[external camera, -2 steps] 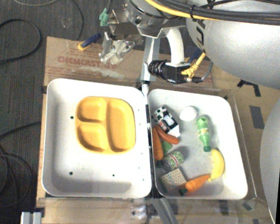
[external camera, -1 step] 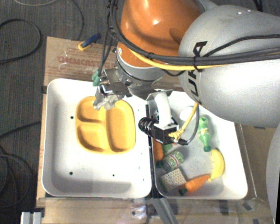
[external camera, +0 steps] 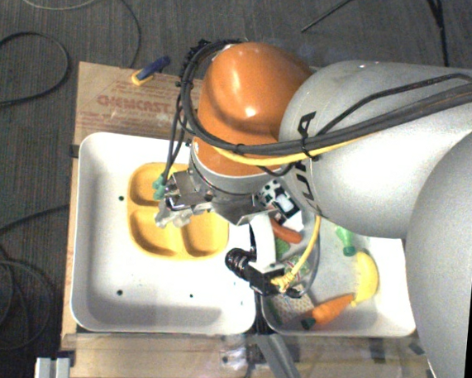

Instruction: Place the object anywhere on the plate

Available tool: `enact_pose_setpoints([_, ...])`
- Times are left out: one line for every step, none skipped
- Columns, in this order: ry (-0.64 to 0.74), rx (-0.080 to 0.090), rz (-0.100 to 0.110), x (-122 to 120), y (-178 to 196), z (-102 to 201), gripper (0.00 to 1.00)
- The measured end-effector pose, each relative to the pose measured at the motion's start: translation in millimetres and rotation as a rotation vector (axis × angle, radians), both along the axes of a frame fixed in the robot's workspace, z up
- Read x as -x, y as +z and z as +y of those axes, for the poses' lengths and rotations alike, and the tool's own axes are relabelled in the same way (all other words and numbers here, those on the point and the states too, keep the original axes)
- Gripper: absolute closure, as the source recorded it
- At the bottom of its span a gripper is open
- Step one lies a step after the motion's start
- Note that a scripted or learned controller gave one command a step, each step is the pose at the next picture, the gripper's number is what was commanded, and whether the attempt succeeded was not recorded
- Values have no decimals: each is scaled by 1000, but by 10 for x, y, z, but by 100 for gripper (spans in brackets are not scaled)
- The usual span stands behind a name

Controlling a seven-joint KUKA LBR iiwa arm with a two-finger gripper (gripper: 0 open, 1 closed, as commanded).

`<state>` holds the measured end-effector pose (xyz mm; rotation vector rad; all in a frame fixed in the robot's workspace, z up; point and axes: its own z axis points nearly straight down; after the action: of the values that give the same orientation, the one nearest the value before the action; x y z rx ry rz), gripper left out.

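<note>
A yellow plate (external camera: 150,236) with separate compartments lies in the left white bin (external camera: 94,278). My gripper (external camera: 171,211) hangs right over the plate's middle, under the orange wrist band, and hides much of the plate's right half. I make out no object under it. In the right bin (external camera: 389,323) lie an orange carrot (external camera: 332,308), a yellow banana (external camera: 367,276), a green item (external camera: 345,239) and a red-orange item (external camera: 285,230), the last partly hidden by the arm.
The grey arm covers most of the right bin and the wall between the bins. A black cable loop (external camera: 245,268) hangs near that wall. A cardboard sheet (external camera: 120,102) lies behind the left bin, with a blue and yellow tool (external camera: 150,69) on it.
</note>
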<state>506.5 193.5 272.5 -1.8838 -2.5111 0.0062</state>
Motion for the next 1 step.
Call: enact_pose_setpoints([126, 0, -2, -651, -265, -648, 100])
